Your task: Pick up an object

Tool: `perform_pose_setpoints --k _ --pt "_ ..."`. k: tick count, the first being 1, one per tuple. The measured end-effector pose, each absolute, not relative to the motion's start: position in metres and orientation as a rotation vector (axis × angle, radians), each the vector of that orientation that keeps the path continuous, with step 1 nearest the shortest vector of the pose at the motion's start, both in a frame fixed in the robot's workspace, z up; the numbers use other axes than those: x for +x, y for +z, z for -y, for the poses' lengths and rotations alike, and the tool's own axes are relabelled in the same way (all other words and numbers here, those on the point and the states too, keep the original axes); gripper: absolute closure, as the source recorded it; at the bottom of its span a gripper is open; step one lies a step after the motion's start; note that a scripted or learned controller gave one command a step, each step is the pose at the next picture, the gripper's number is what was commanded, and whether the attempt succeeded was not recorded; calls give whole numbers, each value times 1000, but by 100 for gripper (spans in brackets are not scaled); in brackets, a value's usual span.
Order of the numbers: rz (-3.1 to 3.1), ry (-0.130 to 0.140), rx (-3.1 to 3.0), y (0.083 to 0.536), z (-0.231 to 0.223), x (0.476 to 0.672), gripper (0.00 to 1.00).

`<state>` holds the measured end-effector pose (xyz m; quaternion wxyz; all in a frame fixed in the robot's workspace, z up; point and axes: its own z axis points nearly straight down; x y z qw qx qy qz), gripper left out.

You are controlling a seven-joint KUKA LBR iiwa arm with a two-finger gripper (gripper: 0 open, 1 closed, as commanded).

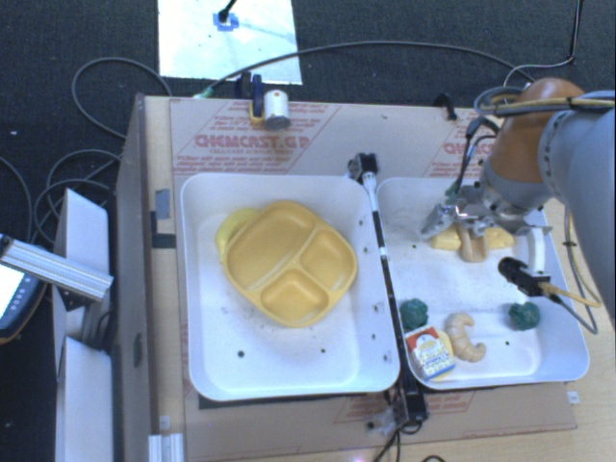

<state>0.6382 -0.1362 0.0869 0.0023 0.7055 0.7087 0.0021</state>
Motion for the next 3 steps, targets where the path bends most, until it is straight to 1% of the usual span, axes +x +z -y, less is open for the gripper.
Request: perform_pose_setpoints --k 1,2,3 --pt "-2219 17 2203 103 137 642 100" --pt "-2225 5 2215 185 55 606 100" --pt "-2224 3 2217 185 56 606 0"
